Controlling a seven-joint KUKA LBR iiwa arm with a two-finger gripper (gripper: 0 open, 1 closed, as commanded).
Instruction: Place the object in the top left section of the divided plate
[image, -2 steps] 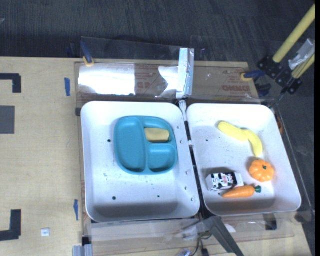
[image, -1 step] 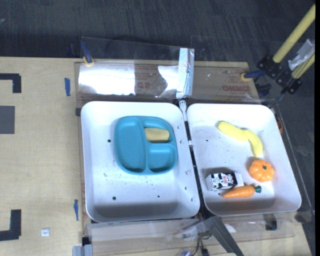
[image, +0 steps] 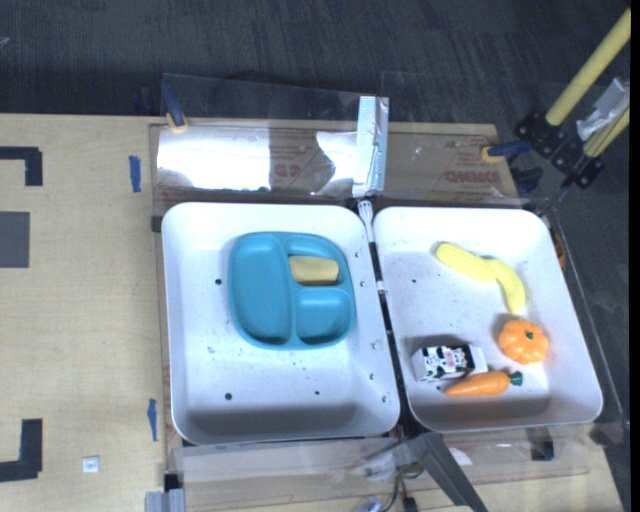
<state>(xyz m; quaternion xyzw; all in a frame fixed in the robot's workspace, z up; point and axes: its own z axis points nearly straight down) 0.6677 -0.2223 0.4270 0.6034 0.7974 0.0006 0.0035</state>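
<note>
A blue divided plate (image: 265, 288) lies in the left white bin (image: 195, 350). It has one large section on its left side and two smaller ones on its right. A tan oval object (image: 314, 270) rests in the upper right small section, touching the divider beneath it. The large section and the lower right section hold nothing.
The right bin (image: 420, 240) holds a yellow banana (image: 482, 270), an orange round fruit (image: 523, 340), a carrot (image: 480, 383) and a small cow-patterned carton (image: 444, 361). A clear plastic panel (image: 270, 150) stands behind the bins. A yellow pole (image: 595, 65) crosses the top right corner.
</note>
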